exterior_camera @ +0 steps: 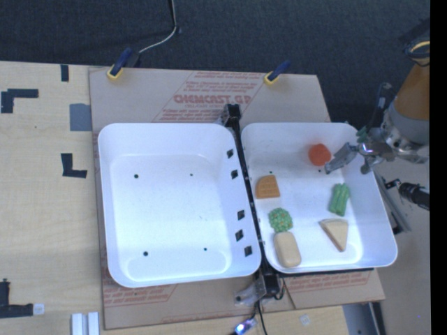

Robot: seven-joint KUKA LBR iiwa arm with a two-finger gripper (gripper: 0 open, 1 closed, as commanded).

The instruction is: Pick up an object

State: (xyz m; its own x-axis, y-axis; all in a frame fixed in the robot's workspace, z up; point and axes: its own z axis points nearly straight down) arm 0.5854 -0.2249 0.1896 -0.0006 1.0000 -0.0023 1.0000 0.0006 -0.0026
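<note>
The right bin [363, 257] holds several small objects: a red ball [320, 153], an orange block [267, 186], a green bumpy piece [280, 219], a beige cylinder [287, 248], a green pickle-shaped piece [339, 198] and a pale yellow wedge [336, 232]. My gripper [353, 162] hangs over the bin's right side, just right of the red ball and above the green pickle-shaped piece. It is open, with one finger [339, 160] reaching toward the ball, and nothing sits between the fingers.
The left bin [112, 187] sits beside the right one, with a black divider strip [239, 187] between them. Both rest on a cardboard sheet [202, 96] held by two clamps. The arm's grey and orange wrist [412, 110] stands at the right.
</note>
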